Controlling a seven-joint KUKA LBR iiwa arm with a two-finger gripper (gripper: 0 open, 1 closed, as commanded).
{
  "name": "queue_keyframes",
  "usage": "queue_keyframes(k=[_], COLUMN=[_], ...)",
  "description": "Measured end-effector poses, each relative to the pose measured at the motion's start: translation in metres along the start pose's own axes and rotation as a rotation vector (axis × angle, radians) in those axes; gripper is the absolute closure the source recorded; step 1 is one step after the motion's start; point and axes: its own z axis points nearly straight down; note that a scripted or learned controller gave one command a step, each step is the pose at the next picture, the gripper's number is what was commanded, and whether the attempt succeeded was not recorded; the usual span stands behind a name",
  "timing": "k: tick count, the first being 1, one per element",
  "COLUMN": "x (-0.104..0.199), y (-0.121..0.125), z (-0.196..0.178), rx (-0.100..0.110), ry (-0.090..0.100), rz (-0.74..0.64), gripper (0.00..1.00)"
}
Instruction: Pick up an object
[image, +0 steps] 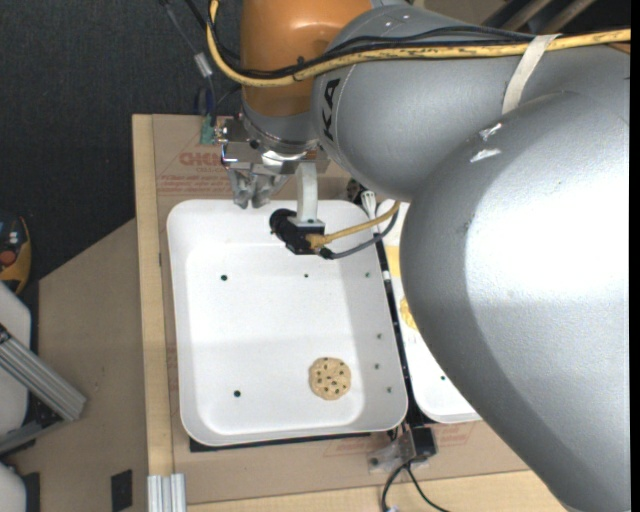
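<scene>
Claw (247, 190): positioned over the far rim of the left bin (190, 300), near its upper left corner, hanging from the grey arm (470, 130) with orange band (290, 40). Finger opening: cannot tell; nothing visibly held between fingers.

Cookie (329, 379): round, tan with dark chips, lying flat on the left bin floor near the front right corner, well apart from the claw.

Black fitting with yellowish cable (298, 232): just beside the claw, over the far part of the same bin.

Right bin (440, 395): largely covered by the arm.

Surface (150, 300): brown, carrying both bins.
</scene>
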Motion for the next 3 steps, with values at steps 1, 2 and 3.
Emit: queue_keyframes(k=[1, 2, 3], x=[-0.002, -0.021, -0.003], y=[0.009, 0.009, 0.008], z=[-0.082, -0.135, -0.038], rx=[-0.012, -0.012, 0.004], ry=[0.002, 0.002, -0.002], rz=[0.003, 0.006, 0.003], gripper=[1.00, 1.00, 1.00])
